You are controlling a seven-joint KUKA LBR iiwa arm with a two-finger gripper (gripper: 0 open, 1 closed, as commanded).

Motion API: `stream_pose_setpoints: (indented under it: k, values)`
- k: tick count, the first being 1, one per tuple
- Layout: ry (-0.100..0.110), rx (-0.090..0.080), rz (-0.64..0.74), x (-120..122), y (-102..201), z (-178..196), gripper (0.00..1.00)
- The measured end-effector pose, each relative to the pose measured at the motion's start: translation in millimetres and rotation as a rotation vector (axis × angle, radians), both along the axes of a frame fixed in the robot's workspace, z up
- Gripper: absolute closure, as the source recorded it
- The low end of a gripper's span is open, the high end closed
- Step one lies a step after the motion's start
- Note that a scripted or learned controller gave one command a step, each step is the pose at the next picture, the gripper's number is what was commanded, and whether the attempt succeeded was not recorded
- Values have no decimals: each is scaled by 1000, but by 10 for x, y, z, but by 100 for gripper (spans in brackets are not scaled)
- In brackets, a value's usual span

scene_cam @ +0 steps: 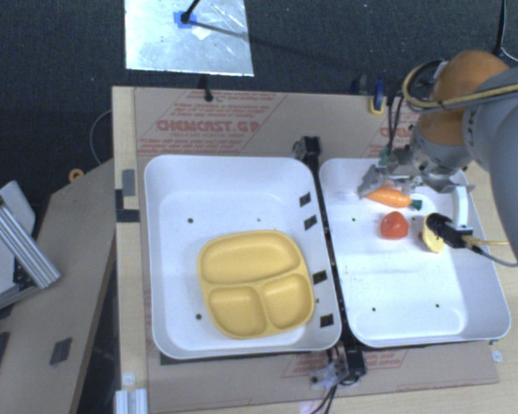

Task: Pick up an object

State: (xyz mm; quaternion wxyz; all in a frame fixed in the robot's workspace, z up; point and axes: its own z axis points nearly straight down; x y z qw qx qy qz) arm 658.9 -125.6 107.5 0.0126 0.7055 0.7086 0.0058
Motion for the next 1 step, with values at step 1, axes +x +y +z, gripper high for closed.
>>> stream_pose_setpoints:
  k: [1]
  values:
    - [-4,-5,2,11,-17,115,100]
